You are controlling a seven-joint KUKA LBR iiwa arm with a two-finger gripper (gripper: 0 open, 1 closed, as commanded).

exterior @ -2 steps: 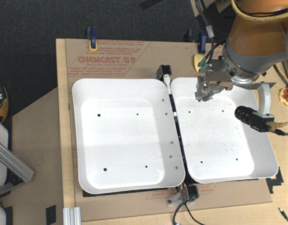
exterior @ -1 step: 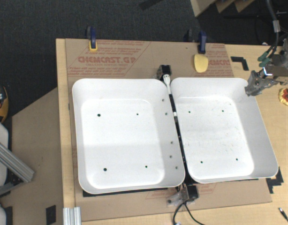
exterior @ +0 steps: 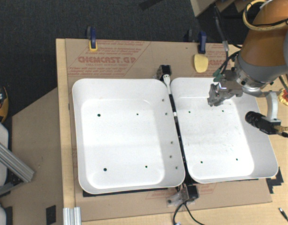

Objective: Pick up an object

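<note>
My gripper [exterior: 218, 97] hangs over the far part of the right bin [exterior: 256, 168], close above its white floor, and nothing shows between or under it. A small pale yellow object [exterior: 200, 63] lies on the brown board behind the right bin, outside its rim and up and to the left of the gripper. The left bin [exterior: 83, 139] sits beside the right one, well away from the gripper.
The grey arm with its orange band [exterior: 268, 18] comes in from the upper right. Blue clamps [exterior: 92, 33] [exterior: 202, 39] grip the board's far edge. A black clip [exterior: 164, 72] sits at the far end of the seam between the bins, and cables lie at the near end [exterior: 184, 198].
</note>
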